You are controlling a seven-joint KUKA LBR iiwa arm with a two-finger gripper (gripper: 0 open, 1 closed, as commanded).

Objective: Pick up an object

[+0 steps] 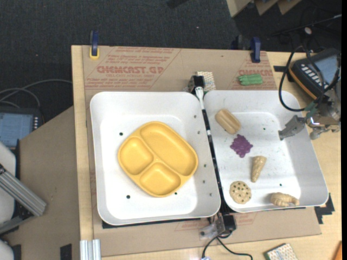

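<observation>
The right white bin [303, 169] holds several small toy foods. A tan bread roll [227, 121] lies at its back left, and a purple bunch of grapes [241, 145] sits just in front of it. Toward the middle lies a beige cone [257, 168]. A round cookie [239, 192] and a tan pastry piece [284, 200] rest near the front wall. My gripper [293, 128] hangs over the right side of this bin, apart from every object, with nothing seen in it.
The left white bin [103, 145] holds a yellow divided plate [157, 158]. A green object [249, 80] lies on the brown board behind the right bin. Blue clamps [255, 49] hold the board's back edge. A pendant with cables [314, 72] sits at the far right.
</observation>
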